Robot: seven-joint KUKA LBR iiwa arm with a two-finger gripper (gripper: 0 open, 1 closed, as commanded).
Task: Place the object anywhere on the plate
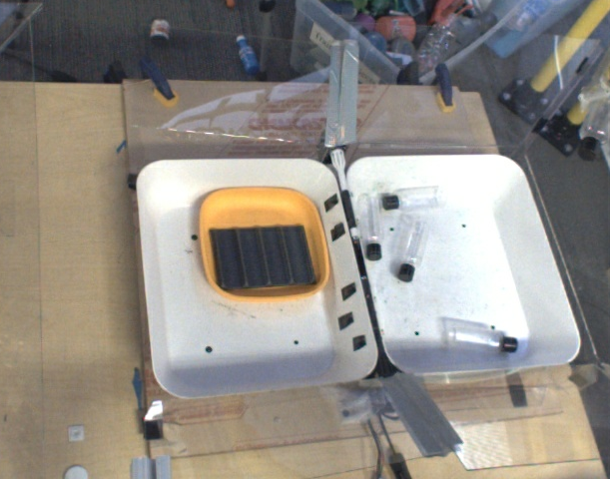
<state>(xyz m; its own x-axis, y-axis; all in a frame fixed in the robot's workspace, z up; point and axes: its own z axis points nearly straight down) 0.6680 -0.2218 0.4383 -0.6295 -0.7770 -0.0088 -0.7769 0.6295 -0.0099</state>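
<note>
Plate [265, 206] carries a dark block [263, 257]; clear vials [409, 248] lie in the right bin [544, 267]. Vials may roll or slip when gripped. Tool state: cannot tell.

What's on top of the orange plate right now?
A dark ribbed rectangular block lies flat on the orange plate in the left bin, covering most of the plate's floor. Whatever lies under the block is hidden. The clear vials are in the right bin.
</note>
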